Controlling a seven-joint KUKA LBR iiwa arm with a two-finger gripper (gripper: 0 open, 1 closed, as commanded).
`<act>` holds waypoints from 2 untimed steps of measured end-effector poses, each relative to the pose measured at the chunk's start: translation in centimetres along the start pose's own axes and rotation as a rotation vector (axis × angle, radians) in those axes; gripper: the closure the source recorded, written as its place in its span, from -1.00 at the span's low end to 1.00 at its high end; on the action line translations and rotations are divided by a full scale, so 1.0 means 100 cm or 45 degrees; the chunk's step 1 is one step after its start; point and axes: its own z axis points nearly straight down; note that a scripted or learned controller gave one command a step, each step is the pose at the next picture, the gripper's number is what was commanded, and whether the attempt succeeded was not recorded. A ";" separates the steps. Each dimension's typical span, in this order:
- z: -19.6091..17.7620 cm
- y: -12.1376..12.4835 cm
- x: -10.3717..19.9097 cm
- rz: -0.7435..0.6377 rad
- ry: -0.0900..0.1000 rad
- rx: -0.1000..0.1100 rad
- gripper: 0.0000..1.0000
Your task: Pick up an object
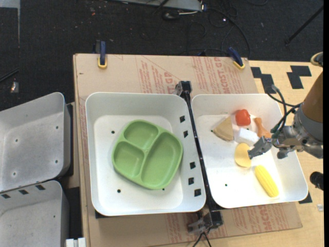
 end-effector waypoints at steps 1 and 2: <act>-0.005 0.002 0.000 -0.004 -0.003 -0.014 -1.00; 0.058 0.005 0.004 -0.002 -0.001 -0.007 -1.00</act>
